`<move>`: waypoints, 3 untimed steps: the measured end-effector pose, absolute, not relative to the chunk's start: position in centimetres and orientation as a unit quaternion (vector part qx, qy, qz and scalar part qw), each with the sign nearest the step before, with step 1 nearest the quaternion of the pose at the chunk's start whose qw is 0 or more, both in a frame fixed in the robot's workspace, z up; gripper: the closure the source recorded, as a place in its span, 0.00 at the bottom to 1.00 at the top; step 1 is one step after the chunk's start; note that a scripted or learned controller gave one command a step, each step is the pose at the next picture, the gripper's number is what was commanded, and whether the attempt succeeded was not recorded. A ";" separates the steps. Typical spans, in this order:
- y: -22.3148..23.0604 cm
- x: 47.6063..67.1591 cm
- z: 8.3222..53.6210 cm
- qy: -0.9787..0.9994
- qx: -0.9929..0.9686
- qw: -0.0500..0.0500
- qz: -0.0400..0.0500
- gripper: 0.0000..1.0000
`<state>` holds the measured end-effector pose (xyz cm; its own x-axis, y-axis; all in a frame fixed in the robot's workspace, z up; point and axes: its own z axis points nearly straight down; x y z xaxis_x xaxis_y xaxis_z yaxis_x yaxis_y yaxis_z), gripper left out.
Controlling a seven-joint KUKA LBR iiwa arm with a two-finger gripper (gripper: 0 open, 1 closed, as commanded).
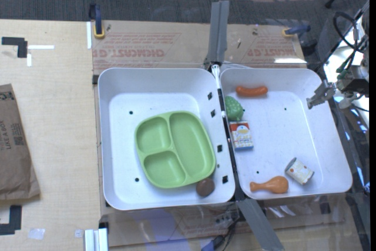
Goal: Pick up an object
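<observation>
Camera view: left bin [111, 126] holds a green divided plate [174, 149], with a brown ball [205, 187] touching its near edge. Right bin [329, 144] holds an orange drumstick [270, 186], sausage [252, 91], green lump [234, 107], small carton [241, 135] and white wedge [299, 172], all loose. Gripper [320, 96] sits at the right bin's far right rim; grip state unreadable.

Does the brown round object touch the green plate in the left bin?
Touching. The camera view shows the brown object against the green plate's lower rim, no gap.
</observation>
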<state>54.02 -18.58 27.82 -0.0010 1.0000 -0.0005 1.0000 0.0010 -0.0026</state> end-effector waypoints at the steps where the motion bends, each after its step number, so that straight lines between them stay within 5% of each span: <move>1: -18.9 57.5 15.9 -0.732 -0.681 0.001 0.001 0.00; 2: -14.0 61.1 9.4 -0.615 -0.789 0.001 0.001 0.00; 3: -16.3 58.5 10.1 -0.565 -0.825 0.001 0.001 0.00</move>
